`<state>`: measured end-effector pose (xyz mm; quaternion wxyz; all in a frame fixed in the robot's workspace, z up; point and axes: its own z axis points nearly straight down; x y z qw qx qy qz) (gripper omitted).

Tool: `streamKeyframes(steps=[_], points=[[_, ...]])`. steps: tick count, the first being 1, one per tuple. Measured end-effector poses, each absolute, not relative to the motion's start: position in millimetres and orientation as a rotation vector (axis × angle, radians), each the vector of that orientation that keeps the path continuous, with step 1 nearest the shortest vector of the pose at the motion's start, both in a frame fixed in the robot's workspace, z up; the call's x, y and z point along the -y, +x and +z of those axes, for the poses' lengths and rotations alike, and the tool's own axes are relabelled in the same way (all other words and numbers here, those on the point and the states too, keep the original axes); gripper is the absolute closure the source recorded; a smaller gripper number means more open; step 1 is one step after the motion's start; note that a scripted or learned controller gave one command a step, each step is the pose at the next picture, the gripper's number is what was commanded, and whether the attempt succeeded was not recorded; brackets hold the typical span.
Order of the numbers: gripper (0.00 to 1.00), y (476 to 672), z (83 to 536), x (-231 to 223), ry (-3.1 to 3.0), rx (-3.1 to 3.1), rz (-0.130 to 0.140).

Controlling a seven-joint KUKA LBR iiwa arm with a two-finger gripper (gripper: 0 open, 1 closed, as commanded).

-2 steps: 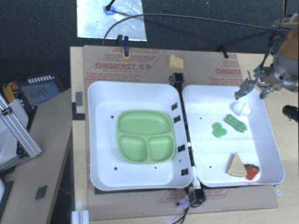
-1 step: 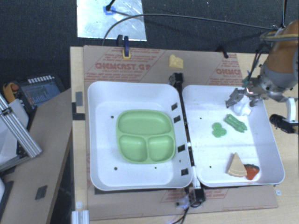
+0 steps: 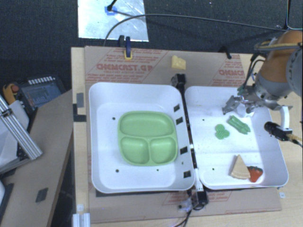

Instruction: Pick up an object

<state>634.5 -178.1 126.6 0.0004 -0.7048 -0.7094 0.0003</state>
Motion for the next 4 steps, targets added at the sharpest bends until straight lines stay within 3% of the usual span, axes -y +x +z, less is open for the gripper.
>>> streamKeyframes(steps=[1, 2, 3, 4], points=[[0.0, 639.3, 112.0, 175.4, -2.218, 2.232, -0.016], [1.0, 639.0, 119.8, 176.5, -2.218, 2.236, -0.013], [1.0, 644.6, 166.8, 182.9, -2.221, 2.231, -0.005], [1.0, 638.1, 220.3, 189.5, -2.224, 2.228, -0.005]])
